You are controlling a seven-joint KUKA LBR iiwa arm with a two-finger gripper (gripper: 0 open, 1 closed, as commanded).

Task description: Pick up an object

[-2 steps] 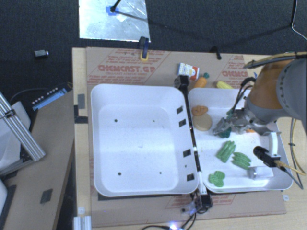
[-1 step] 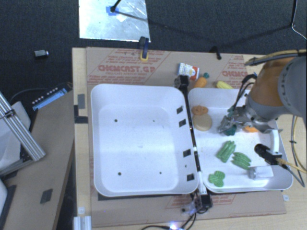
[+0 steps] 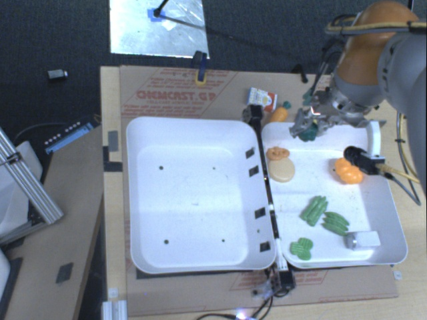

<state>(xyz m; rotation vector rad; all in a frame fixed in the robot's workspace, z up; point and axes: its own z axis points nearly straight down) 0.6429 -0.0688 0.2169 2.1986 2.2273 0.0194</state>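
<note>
Single fixed camera above the bench (image 3: 167,85), looking down at a slant, far enough to frame both white bins (image 3: 193,199) edge to edge.

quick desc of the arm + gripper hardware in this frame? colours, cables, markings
The grey rounded arm carries a broad glossy orange band above the wrist. Thin dark cables loop beside the band and run down toward the small metallic gripper, which has dark teal-looking parts at its tip. No legible markings are visible.

Items lie in the right bin (image 3: 387,199) — left bin (image 3: 143,179) beside it.
</note>
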